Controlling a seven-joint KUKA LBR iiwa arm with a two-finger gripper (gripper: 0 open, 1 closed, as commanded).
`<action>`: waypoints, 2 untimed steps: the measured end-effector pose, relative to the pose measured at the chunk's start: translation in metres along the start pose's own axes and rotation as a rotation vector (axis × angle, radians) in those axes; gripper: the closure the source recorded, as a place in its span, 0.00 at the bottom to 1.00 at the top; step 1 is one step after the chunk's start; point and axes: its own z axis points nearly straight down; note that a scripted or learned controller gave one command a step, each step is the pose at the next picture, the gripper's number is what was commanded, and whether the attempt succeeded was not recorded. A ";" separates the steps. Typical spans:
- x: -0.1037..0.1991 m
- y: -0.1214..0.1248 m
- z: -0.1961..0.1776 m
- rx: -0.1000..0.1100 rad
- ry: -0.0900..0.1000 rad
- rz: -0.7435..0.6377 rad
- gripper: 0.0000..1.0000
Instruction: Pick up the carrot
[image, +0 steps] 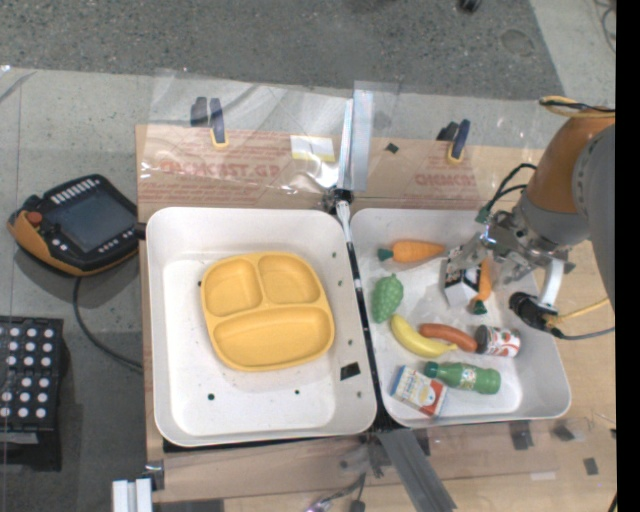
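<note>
tool (482, 283) over right bin (545, 395), fingers indistinct; carrot (416, 251) alongside

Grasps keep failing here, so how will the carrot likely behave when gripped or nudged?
The carrot looks like smooth moulded plastic, so probably stiff, light and slippery. It is round and tapered and lies on its side in the bin, so a nudge may roll it in an arc.

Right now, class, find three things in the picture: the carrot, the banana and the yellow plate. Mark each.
carrot (418, 251), camera view, middle of its orange body.
banana (415, 340), camera view, middle of its curve.
yellow plate (268, 341), camera view, floor of its large lower compartment.
</note>
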 end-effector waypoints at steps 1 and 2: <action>0.024 -0.003 -0.126 0.004 0.002 0.086 1.00; 0.024 -0.003 -0.125 0.005 0.000 0.087 0.00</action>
